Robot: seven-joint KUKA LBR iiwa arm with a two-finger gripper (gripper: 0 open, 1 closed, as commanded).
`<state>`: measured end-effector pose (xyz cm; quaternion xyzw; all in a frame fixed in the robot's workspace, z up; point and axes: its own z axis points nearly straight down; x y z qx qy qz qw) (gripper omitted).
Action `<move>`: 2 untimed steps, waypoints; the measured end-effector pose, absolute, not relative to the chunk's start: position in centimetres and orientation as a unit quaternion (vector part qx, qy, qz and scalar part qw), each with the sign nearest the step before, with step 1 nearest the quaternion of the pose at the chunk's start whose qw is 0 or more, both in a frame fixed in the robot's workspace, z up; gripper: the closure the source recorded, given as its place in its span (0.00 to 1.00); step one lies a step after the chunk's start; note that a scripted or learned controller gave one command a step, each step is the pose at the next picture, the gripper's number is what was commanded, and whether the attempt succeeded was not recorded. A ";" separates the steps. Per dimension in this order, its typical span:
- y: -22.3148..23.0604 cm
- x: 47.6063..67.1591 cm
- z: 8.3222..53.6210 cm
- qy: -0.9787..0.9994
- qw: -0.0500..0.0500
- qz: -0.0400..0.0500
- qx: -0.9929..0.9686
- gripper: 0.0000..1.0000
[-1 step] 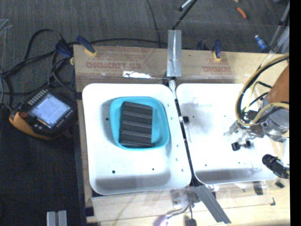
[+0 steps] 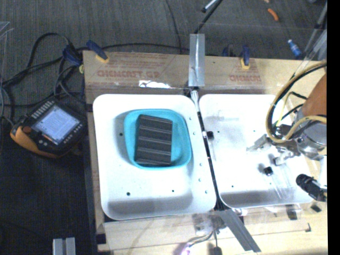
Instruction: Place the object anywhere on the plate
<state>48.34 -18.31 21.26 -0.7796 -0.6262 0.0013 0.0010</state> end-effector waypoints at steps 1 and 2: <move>-11.5 48.3 15.2 -0.569 0.002 0.002 -0.823 0.00; -13.8 48.3 24.6 -0.678 0.001 0.002 -0.735 0.00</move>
